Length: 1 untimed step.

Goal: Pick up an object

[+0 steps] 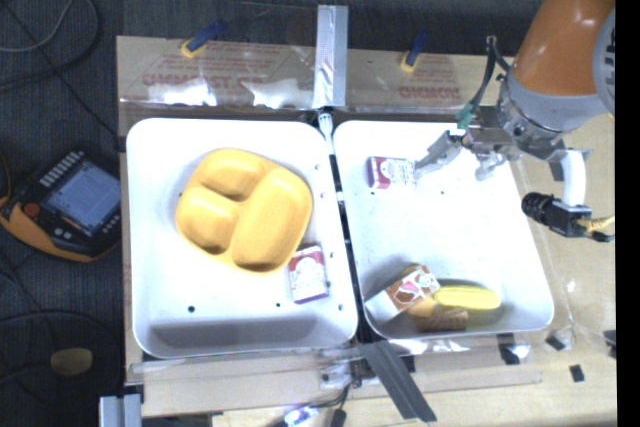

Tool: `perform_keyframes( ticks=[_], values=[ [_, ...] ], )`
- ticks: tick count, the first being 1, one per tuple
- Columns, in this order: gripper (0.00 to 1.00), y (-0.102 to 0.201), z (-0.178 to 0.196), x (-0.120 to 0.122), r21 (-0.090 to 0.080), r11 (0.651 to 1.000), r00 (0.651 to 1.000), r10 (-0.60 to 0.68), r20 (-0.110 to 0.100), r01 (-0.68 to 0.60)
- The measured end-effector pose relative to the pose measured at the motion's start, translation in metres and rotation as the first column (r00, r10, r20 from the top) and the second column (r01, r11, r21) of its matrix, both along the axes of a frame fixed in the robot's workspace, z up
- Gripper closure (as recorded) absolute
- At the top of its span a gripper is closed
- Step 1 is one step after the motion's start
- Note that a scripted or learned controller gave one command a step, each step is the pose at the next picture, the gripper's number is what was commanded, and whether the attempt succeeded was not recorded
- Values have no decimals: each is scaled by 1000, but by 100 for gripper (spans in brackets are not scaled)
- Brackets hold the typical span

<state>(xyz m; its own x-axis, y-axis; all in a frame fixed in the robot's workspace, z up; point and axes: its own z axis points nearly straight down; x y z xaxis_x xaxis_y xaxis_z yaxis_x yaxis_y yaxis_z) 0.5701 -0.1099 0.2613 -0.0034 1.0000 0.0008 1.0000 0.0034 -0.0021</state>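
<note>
Hovering over the right bin (520, 245), the gripper (470, 147) hangs at its upper right.
Its jaws look spread, pinching nothing. A purple carton (390, 172) lies just left of it; a yellow sponge (466, 298) sits at lower centre.

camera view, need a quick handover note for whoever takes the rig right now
Gripper: over the upper part of the right bin, beside the small pink carton, nothing visibly held; whether it is open is unclear.
Right bin: small pink carton near its top left; brown-and-white packet and yellow object together at the bottom edge.
Left bin: large yellow plastic piece and a second small carton at its lower right.
Done: nothing lifted yet.
Left: grasp and lift an object, likely the nearby pink carton.
</note>
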Motion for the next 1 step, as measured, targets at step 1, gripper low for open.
perform_keyframes(
  ticks=[1],
  values=[
    [0, 15, -62, 53, -1, 981, 981, 194, 0, -194]
  ],
)
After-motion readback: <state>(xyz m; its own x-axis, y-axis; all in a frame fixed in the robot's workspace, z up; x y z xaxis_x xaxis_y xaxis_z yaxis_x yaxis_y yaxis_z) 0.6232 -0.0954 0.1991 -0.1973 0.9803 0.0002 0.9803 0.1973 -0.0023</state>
